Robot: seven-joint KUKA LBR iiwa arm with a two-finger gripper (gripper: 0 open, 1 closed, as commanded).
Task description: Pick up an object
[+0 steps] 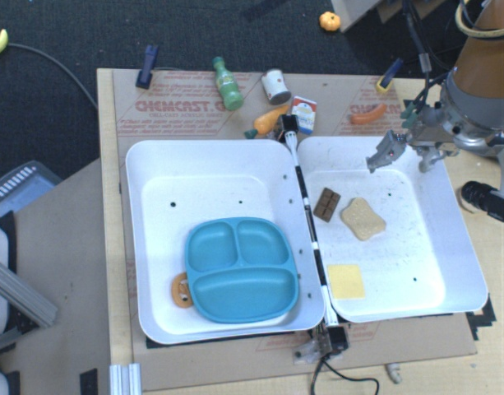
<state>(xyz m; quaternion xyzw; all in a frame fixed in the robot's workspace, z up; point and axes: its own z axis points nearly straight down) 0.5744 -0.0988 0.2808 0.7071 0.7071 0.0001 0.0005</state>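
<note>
Cheese [346, 281], a flat yellow square, lies nearest the camera on the floor of the right bin [449, 245], close to the bin's front wall and well apart from everything else. Farther in sit a tan slice of bread [363, 219] and, just beside it toward the divider, a small brown chocolate bar [326, 204]; the two are near each other but apart. Farther still, over the back part of that bin, hangs the gripper [389, 151], tilted toward the left, with nothing between its fingers; whether they are spread or closed I cannot tell from this angle. In the left bin [153, 179], the blue divided plate [242, 268] half covers a small pretzel [182, 290], a poor target since the plate's edge blocks a clean grasp.

Judging by where the claw hovers, the step in hand looks like the approach, and the bread seems the best pick: thicker than the cheese, giving the fingers sides to bite on. To do it well, the claw should come down square over the middle of the slice, fingers spread wider than its narrow side, and turned so that neither finger lands on the chocolate bar. It should go low enough to reach the slice's flanks before closing. The thin cheese would likely slip under the fingertips.
</note>
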